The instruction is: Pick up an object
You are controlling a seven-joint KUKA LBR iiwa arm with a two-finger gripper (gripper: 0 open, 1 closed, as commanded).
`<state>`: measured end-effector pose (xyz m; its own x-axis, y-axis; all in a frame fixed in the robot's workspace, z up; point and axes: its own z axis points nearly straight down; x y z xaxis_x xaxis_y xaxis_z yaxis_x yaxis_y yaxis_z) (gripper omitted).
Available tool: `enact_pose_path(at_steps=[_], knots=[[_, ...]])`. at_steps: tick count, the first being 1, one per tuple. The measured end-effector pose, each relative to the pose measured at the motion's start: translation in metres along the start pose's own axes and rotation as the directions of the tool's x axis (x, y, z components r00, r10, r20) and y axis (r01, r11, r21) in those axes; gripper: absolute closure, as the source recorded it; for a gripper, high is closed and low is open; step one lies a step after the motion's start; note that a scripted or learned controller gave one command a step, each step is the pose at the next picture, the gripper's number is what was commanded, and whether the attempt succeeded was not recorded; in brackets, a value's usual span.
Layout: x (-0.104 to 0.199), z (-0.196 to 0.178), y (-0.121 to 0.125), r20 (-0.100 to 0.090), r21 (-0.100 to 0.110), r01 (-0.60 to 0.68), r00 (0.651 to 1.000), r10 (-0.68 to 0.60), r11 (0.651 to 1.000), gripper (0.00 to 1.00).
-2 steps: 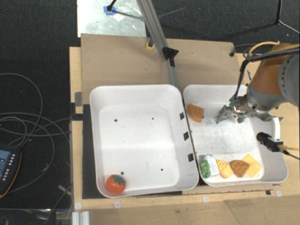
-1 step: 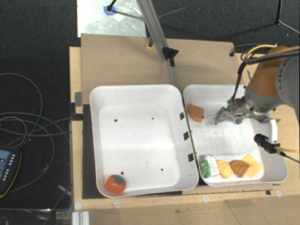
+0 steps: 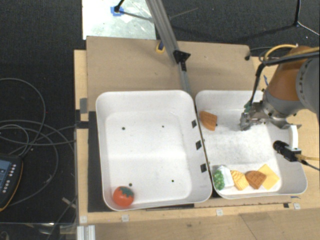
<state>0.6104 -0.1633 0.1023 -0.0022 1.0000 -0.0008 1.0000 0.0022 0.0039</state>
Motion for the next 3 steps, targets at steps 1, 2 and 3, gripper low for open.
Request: enact_pose_path(at_steps=[1,2,3], knots=[[0.004,-0.046,0.008,0.001,-0.003,0.003,1.000,-0.003,1.000,1.00],[0.010,-0.098,0.002,0.001,-0.003,0.004,1.000,-0.004,1.000,1.00],[0.009,-0.162,0.010,0.002,-0.006,0.004,1.000,-0.004,1.000,1.00]])
